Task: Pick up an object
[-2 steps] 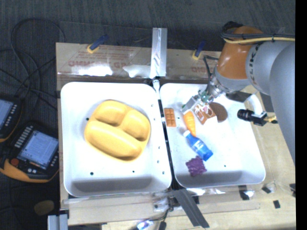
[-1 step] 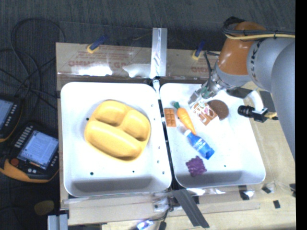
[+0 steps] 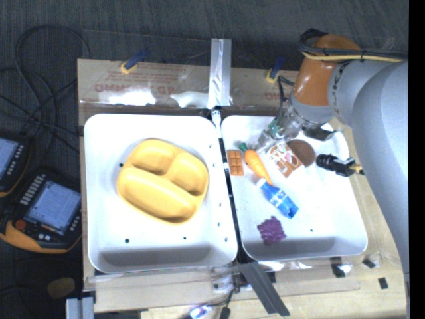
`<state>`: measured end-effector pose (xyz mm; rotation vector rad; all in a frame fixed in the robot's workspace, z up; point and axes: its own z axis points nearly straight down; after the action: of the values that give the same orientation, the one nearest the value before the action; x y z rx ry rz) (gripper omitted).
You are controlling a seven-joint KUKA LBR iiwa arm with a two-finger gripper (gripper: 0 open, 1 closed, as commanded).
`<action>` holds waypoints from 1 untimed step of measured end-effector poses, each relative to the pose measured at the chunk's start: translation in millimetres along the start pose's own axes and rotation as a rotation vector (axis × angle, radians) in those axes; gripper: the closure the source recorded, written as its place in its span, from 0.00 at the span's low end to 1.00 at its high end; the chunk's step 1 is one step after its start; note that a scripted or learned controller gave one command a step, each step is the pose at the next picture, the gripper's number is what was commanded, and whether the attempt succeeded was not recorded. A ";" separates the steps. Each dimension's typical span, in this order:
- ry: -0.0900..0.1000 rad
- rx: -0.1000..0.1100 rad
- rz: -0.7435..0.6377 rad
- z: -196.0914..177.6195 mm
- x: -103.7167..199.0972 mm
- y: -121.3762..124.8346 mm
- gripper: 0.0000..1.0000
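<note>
Camera view, looking down at a slant: nearest the lens in the right bin (image 3: 345,241) lies one purple grape cluster (image 3: 271,229). Beyond it, one blue bottle (image 3: 278,200) lies on its side, long axis running from near right to far left, where it almost meets one orange carrot (image 3: 256,165) set along the same diagonal. One small orange block (image 3: 235,162) sits just beside the divider. One red-and-white packet (image 3: 281,158) and one brown round object (image 3: 303,152) crowd the far side, directly beneath the gripper (image 3: 279,129), whose fingers are too blurred to tell whether spread or pressed together. The left bin (image 3: 106,231) holds a single large yellow bread-shaped object (image 3: 163,179). Two clips, one at the far left (image 3: 135,60) and one at the far right (image 3: 275,70), stand at the bench's far edge.
</note>
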<state>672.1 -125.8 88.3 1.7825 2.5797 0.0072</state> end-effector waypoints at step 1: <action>0.007 0.011 0.000 1.9 1.7 -2.1 0.00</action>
<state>669.5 -125.0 86.4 1.7891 2.5896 -0.0004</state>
